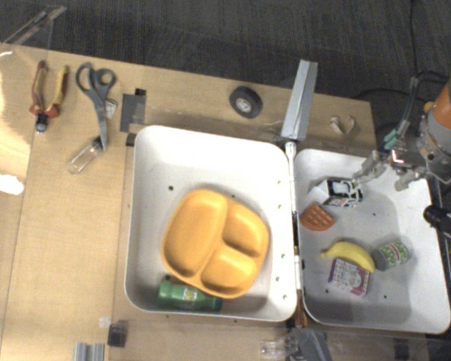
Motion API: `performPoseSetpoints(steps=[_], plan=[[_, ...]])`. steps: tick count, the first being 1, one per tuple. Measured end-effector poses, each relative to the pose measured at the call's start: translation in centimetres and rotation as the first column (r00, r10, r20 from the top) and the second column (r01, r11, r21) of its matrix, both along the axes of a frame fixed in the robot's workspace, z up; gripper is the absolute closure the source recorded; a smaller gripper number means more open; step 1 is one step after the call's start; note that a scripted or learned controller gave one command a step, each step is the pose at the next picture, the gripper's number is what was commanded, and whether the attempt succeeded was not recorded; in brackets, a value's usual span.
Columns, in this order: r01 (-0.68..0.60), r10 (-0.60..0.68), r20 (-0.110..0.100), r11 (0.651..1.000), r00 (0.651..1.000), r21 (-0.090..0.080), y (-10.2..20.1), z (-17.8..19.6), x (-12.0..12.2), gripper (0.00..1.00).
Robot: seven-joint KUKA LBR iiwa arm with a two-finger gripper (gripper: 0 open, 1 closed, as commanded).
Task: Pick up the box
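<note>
Box location: the box (pixel 349 277), a small flat carton with pink and white print, is found lying on its broad face on the floor of the right bin (pixel 427 317), near the front wall
Neighbours: the banana (pixel 348 253) is seen touching or just beside the carton's rear edge; the green can (pixel 394 253) lies near its right rear corner; the brown round snack (pixel 318 217) and a small black-and-white item (pixel 342 192) lie further back
Gripper: the gripper (pixel 388 170) is held over the rear of the right bin, well apart from the box; its two fingers are seen spread, with nothing between them
Weight: the carton is judged light
Stiffness: thin card is assumed, liable to be dented if squeezed hard
Surface: a printed, possibly glossy skin is judged somewhat slippery
Grasp point: a hold across the two shorter side edges is advised, since the rear edge is crowded by the banana
Risk: the box may be slid along the smooth bin floor, or the banana nudged, if the approach is off centre
</note>
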State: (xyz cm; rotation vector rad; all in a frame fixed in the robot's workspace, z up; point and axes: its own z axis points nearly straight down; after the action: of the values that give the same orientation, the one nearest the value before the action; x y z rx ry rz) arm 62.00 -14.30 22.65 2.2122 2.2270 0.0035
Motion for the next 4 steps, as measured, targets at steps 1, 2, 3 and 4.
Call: performPoseSetpoints(steps=[1,2,3,4], plan=[[0.211,-0.211,-0.001,0.977,0.977,0.001,1.9,-12.3,-5.0,0.00],[0.179,-0.179,0.012,0.984,0.984,-0.002,-1.9,-13.7,-12.7,0.00],[0.160,-0.160,0.002,0.987,0.987,0.001,1.4,-12.2,-8.1,0.00],[0.153,-0.153,0.000,0.988,0.988,0.001,1.9,-12.6,-13.2,0.00]])
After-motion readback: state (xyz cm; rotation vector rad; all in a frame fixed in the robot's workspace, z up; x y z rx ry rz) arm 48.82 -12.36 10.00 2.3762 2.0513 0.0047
